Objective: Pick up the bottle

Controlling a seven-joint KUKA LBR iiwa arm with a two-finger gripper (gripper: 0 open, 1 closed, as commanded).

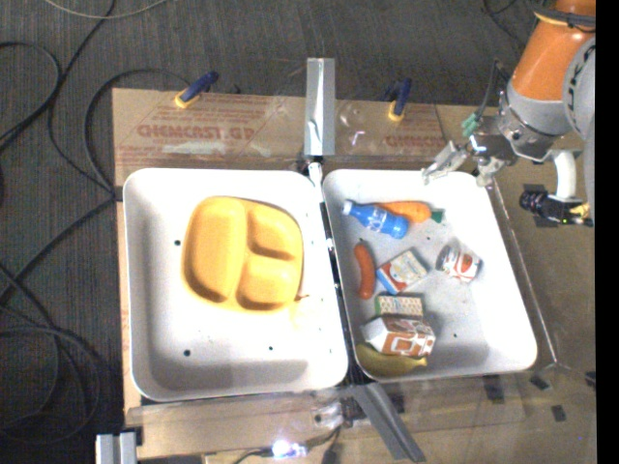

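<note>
A blue bottle [377,219] with a white cap lies on its side near the back of the right bin [503,303], touching an orange carrot [411,210]. My gripper [461,159] hovers over the bin's back right rim, to the right of and behind the bottle. Its two fingers stand spread apart, with nothing between them.
The right bin also holds a sausage [365,269], a small red-and-white carton [405,270], a can [459,262], a box [399,304], an orange carton [400,336] and a banana [389,361]. A yellow divided tray [244,252] lies in the left bin [160,346].
</note>
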